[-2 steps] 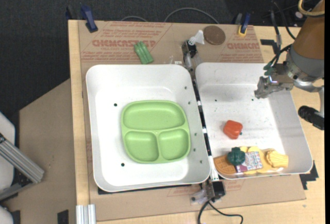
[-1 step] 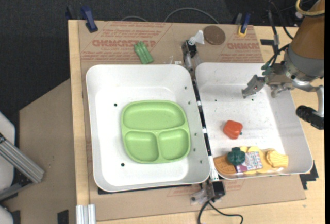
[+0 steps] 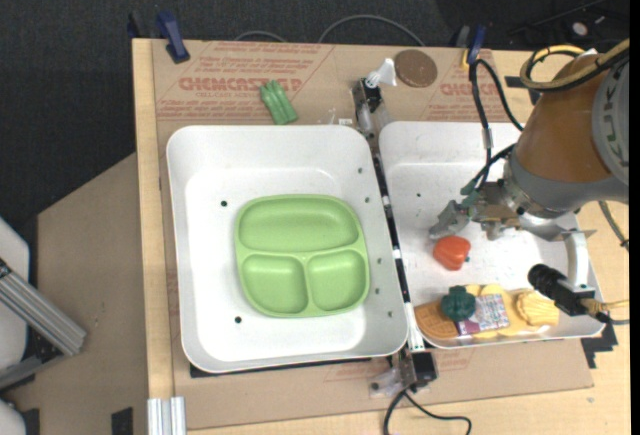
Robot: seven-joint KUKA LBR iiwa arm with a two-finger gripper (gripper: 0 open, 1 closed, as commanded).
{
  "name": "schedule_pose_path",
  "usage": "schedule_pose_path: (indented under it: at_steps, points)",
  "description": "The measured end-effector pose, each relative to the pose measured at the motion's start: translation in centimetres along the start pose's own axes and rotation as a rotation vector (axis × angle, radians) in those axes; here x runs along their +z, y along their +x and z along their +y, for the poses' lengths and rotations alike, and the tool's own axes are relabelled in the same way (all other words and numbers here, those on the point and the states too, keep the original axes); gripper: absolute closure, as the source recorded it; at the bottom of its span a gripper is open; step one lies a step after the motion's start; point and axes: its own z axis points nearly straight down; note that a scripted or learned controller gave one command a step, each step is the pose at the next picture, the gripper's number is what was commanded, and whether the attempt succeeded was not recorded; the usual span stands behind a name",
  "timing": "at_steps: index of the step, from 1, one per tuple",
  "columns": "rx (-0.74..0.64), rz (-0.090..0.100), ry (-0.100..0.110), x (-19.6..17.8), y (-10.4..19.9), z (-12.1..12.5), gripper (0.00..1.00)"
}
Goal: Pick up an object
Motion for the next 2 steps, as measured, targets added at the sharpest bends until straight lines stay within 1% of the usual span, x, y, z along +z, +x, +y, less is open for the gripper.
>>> schedule_pose_path:
  at_steps: [1,2]
  points:
    - [0.003,-0.004,-0.007,6.6,0.0,0.2,0.00]
    - [0.004,-0.006,-0.012,5.2,0.0,0.3,1.00]
